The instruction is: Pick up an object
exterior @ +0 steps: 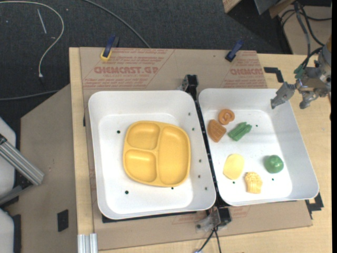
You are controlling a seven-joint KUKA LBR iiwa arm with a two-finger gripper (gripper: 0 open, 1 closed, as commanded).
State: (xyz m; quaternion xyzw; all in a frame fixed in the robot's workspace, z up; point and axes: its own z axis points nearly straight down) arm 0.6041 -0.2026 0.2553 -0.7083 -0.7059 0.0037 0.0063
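Nothing is picked yet: your jaws (294,95) hang spread and empty over the right bin's (295,188) far right corner, above the toys. The nearest, the green pepper (239,130), lies mid-bin, the whole grasp still ahead. The left bin (105,194) holds a yellow plate (157,153); dark carpet lies beyond the desk (47,157).

You have two white bins (100,141) side by side; one yellow divided plate (157,153) sits in the left. Six toy food pieces (234,166) lie in the right — two green, two yellow, two orange-brown.
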